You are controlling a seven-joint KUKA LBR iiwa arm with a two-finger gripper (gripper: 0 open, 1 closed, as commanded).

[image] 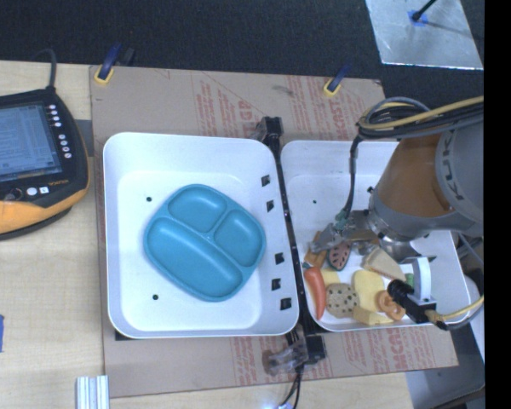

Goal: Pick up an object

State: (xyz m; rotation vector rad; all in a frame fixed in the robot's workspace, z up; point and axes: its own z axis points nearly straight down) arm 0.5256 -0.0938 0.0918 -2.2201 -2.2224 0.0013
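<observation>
The right bin (315,177) holds a heap of toy foods at its near end. Among them are a red-orange chili (315,289), a brown spotted cookie (341,300), a yellow cheese wedge (370,290), an orange pretzel (394,307), a dark red strawberry slice (339,255) and a pale wedge (381,263). My gripper (336,233) reaches in from the right and sits low over the heap's far left side, just above the strawberry slice. The wrist hides whatever lies beneath it.
A blue divided plate (206,241) lies in the left bin (128,169). A teach pendant (25,156) rests on the bench at far left. Black cables (354,173) loop over the right bin's far side. Black clips (272,130) join the bins.
</observation>
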